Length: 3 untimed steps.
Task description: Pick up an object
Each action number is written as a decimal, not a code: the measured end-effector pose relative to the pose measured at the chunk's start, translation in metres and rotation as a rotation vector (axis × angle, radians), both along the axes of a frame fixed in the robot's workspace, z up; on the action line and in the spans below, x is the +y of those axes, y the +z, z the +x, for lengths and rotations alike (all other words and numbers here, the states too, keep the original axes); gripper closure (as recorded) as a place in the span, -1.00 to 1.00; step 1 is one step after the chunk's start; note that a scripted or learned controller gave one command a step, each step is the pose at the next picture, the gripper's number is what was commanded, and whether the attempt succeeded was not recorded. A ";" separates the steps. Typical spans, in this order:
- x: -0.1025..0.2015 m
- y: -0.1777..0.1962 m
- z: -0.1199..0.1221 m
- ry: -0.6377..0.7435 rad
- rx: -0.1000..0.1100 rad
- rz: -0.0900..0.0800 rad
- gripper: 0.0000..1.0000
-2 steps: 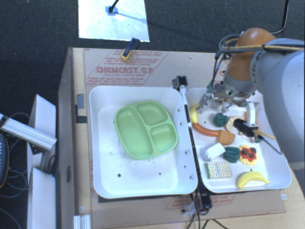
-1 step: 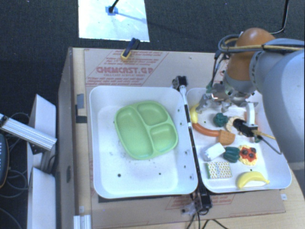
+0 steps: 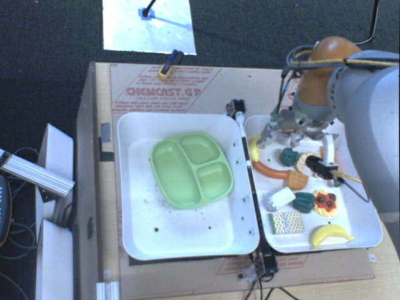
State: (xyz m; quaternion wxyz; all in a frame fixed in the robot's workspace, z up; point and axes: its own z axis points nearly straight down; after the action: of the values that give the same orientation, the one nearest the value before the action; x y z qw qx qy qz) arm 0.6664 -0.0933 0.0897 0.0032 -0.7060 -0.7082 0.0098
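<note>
Your pincer (image 3: 279, 132) sits low over the far end of the right bin (image 3: 369, 220), below the orange band (image 3: 325, 64) on the wrist; whether it is wide or narrow cannot be told at this slant, and nothing is visibly between its tips. Just beside it lie a yellow piece (image 3: 254, 149) against the bin's left wall, a dark teal piece (image 3: 289, 157), and an orange-red sausage shape (image 3: 270, 169). Further toward the near end you have a white block (image 3: 281, 198), a green pepper-like piece (image 3: 304, 201), a patterned square (image 3: 287, 222), a pizza-like disc (image 3: 325, 202) and a banana (image 3: 330, 233). The left bin (image 3: 140, 230) holds a green divided tray (image 3: 191, 169). Judgement: pick not yet made; every candidate object rests in the bin. Remaining: close on one piece, likely among those nearest, then lift clear. Crowding there may spoil the grasp.
</note>
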 end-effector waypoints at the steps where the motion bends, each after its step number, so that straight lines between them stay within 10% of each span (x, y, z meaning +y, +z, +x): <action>1: 0.008 0.011 0.001 0.004 0.005 0.018 1.00; 2: 0.005 0.014 0.002 0.003 0.002 0.013 -1.00; 3: 0.010 0.003 0.005 0.002 -0.032 0.008 -1.00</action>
State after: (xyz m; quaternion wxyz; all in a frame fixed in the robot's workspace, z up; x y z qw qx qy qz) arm 0.6713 -0.0836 0.0925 -0.0055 -0.7052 -0.7090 -0.0044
